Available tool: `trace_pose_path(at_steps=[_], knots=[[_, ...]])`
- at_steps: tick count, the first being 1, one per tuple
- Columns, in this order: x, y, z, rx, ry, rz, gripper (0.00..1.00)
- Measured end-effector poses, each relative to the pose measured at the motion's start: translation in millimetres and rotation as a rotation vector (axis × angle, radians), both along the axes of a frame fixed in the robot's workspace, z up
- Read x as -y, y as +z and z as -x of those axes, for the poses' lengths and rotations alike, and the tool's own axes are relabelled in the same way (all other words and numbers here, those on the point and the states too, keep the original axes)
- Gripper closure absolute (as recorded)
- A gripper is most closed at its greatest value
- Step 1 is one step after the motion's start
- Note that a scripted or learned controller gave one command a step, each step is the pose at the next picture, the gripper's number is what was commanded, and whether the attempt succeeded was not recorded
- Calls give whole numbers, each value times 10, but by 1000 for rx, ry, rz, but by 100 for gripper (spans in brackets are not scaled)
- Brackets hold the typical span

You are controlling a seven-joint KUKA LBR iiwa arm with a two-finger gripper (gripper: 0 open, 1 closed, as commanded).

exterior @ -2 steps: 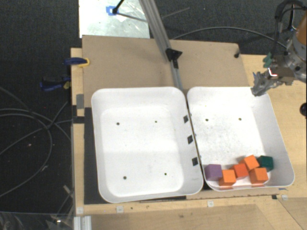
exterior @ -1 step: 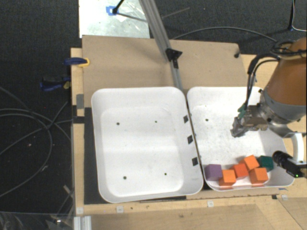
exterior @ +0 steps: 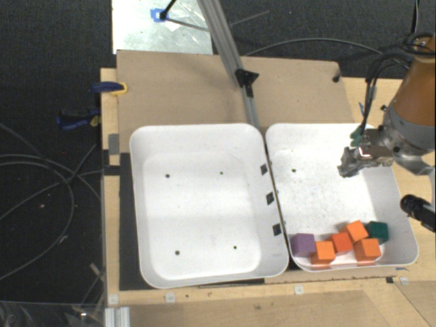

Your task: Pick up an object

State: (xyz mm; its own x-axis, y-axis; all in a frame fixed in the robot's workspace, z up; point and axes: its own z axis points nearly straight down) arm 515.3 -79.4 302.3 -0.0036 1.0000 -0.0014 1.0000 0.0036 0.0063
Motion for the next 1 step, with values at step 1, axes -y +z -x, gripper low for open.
trace_pose_path(at_steps=[1], knots=[[-501, 589, -278, 4, 7, -1, 100]])
